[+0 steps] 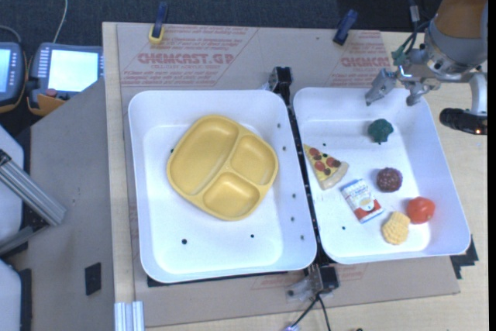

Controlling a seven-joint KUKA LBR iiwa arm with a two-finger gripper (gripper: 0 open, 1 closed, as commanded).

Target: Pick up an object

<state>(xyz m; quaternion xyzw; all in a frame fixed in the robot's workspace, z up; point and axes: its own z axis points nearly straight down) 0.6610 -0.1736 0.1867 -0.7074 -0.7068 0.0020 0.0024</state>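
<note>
My gripper [397,91] hangs above the far edge of the right bin [442,167], its two grey fingers spread open with nothing between them. Just below it, near the bin's back, lies a dark green broccoli piece [380,130]. Further toward the front lie a pizza slice [325,166], a dark red round berry [389,180], a small red and white carton [362,200], a red tomato [421,209] and a yellow corn cob [396,228].
The left bin [147,167] holds a yellow divided plate [222,166]. A black clamp [280,78] sits between the bins at the back. Blue clips [345,26] stand on the board's far edge. Screens [66,70] stand at the left.
</note>
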